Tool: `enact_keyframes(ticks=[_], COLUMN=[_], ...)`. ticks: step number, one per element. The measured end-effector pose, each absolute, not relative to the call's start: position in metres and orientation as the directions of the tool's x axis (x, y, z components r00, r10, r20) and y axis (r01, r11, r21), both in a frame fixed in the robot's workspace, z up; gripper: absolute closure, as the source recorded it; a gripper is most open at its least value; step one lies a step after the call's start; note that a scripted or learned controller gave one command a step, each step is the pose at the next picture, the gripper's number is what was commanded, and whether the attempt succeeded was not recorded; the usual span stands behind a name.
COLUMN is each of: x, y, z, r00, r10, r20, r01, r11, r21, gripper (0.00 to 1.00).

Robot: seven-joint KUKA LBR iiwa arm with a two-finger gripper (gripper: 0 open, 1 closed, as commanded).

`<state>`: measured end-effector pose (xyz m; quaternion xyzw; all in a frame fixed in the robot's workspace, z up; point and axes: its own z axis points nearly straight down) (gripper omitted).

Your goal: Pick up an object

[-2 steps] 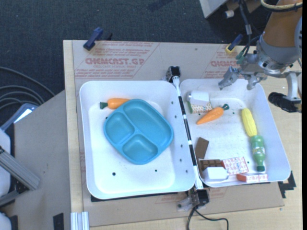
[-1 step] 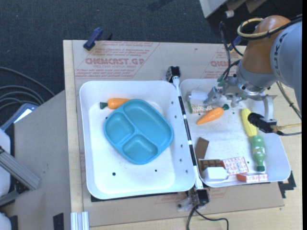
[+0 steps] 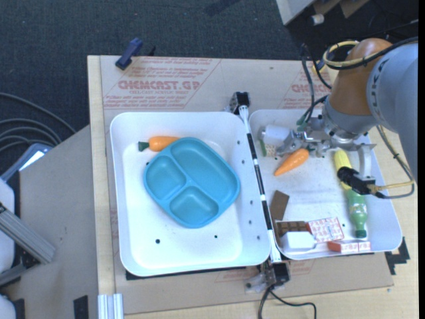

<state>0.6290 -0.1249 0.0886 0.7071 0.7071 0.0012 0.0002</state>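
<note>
In the right bin (image 3: 393, 226), an orange toy carrot (image 3: 291, 163) lies tilted near the back left corner. My gripper (image 3: 307, 141) hangs right above the carrot's thicker end, at the end of the grey arm with the orange band (image 3: 355, 78). A small white object (image 3: 272, 136) sits just left of the gripper. The gripper's own body hides its tips and any contact with the carrot.
The right bin also holds a brown block (image 3: 279, 206), a white packet (image 3: 299, 240), a red-and-white pack (image 3: 327, 229), a green bottle (image 3: 358, 216) and a yellow piece (image 3: 341, 161). The left bin (image 3: 126, 198) holds a blue divided plate (image 3: 191, 181) and another carrot (image 3: 163, 142).
</note>
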Motion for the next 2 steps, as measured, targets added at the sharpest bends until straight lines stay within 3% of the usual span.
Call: enact_keyframes(ticks=[1, 2], x=[0.629, 0.660], y=[-0.125, -0.054], z=[0.098, 0.186], r00=[0.000, -0.001], r10=[1.000, 1.000], r20=[0.001, 0.001], r01=[1.000, 1.000], r11=[0.000, 0.001], r21=[0.002, 0.002], gripper=[1.00, 1.00])
